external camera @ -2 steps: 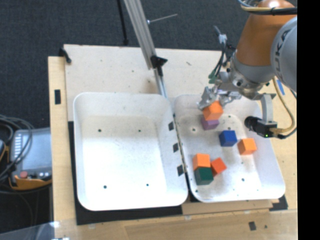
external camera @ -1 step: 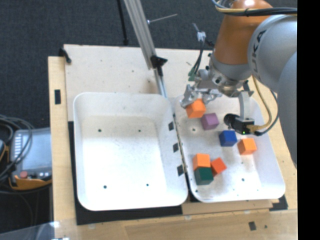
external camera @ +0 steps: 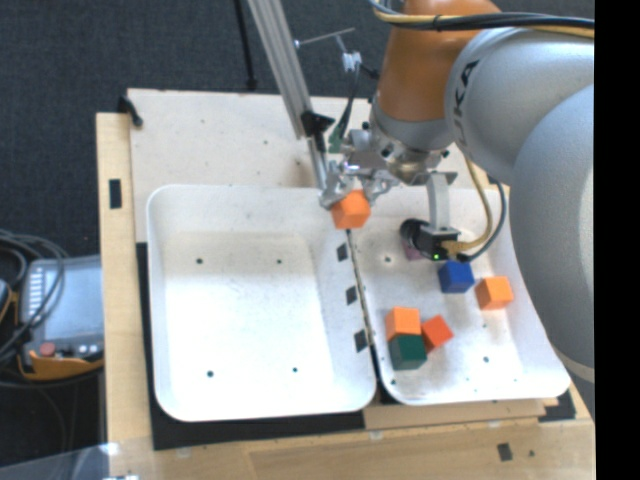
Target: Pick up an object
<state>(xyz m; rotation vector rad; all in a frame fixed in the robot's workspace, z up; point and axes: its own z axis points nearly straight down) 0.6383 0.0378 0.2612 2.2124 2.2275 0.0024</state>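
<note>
My gripper (external camera: 345, 190) hangs over the divider between the two bins, near their far end. An orange cube (external camera: 351, 211) sits between its fingertips, lifted above the bin floor, so the gripper is shut on it. In the right bin (external camera: 520, 368) lie a blue cube (external camera: 456, 276), an orange cube (external camera: 494, 292), another orange cube (external camera: 405, 321), a red-orange cube (external camera: 437, 332) and a dark green cube (external camera: 408, 351).
The left bin (external camera: 170, 298) has bare white floor. A metal pole (external camera: 285, 68) slants up behind the bins, close to the gripper's left. The bulky grey arm covers the right side of the right bin.
</note>
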